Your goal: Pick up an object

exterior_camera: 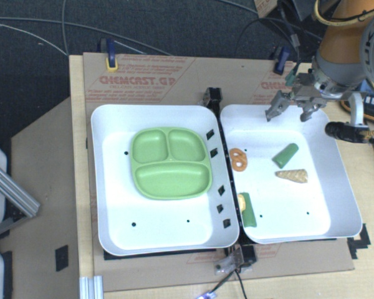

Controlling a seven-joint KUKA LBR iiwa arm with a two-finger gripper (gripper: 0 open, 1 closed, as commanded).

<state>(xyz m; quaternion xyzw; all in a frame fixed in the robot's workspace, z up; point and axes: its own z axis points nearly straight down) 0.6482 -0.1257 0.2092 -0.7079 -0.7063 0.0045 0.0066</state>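
Your gripper (293, 109) hangs over the far edge of the right bin (336, 220), its two fingers spread wide with nothing between them. Every object you could pick lies nearer than the gripper, down on the bin floor and well apart from the fingers. The closest is the green cylinder (285, 155), tilted, just nearer than the gripper and almost straight below it in the view. Just nearer than that lies the tan cone (292, 175), pointing left. To the left of both, close to the bin's left wall, you have the orange pretzel (238, 159). Farther toward you, against the same left wall, lies the green and yellow stick (247, 208), set lengthwise along the wall.

The left bin (112, 223) holds a green divided plate (171, 162), sitting flat in the far half of the bin, with its three compartments bare. Both bins rest side by side on the table (174, 73).
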